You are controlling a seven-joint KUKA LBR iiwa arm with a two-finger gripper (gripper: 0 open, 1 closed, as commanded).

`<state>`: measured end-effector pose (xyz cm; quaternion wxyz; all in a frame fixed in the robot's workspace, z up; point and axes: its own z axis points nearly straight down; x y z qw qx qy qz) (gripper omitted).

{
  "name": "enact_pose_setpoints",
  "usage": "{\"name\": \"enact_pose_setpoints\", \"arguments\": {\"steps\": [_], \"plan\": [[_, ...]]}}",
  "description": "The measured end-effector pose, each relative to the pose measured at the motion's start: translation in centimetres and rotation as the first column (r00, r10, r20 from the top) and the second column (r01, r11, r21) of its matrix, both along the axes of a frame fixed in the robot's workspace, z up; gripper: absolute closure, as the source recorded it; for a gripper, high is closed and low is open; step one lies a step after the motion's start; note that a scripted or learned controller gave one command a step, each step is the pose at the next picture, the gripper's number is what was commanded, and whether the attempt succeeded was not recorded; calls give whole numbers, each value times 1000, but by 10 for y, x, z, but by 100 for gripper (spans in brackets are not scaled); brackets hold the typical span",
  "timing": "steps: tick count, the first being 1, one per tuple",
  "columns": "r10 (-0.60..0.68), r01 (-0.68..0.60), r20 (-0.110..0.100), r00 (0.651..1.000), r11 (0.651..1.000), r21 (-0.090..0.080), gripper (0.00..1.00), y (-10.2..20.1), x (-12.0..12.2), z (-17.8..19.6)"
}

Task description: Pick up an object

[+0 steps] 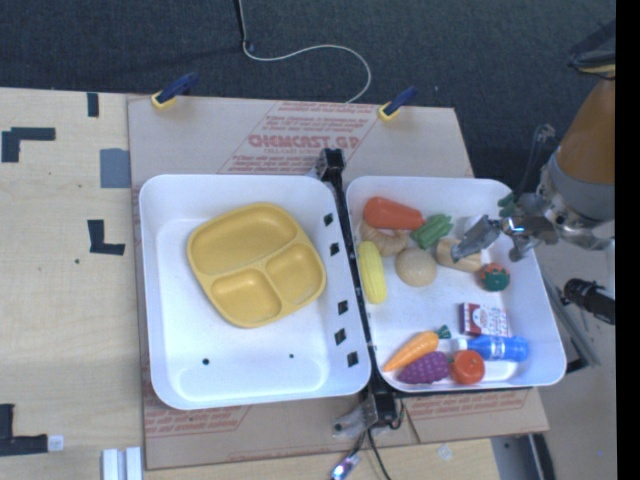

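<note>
My gripper (495,240) hangs over the right side of the right bin (535,298), its two fingers spread apart with nothing between them, so it is open. One fingertip (468,246) is next to a green toy vegetable (432,230) and a beige potato (416,267). A small red and green strawberry (493,277) lies just below the gripper. Other toys in this bin are a red pepper (392,212), a yellow corn cob (372,271), a red-white carton (485,319), a blue bottle (497,348), a carrot (412,351), purple grapes (427,369) and a tomato (468,367).
The left bin (165,298) holds a yellow divided plate (258,263). A black divider (345,268) runs between the two bins. The arm's orange band (590,138) sits at the right, above the bin's far right corner.
</note>
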<state>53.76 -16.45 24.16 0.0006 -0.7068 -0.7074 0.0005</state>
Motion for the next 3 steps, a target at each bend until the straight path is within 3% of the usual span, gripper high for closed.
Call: {"name": "enact_pose_setpoints", "arguments": {"steps": [1, 2, 3], "plan": [[5, -5, -6, 1000, 1000, 4, 0, 73, -35, -29], [10, -10, 7, 1000, 1000, 3, 0, 147, -47, 52], [10, -10, 1, 1000, 1000, 2, 0, 234, -52, 62]]}}
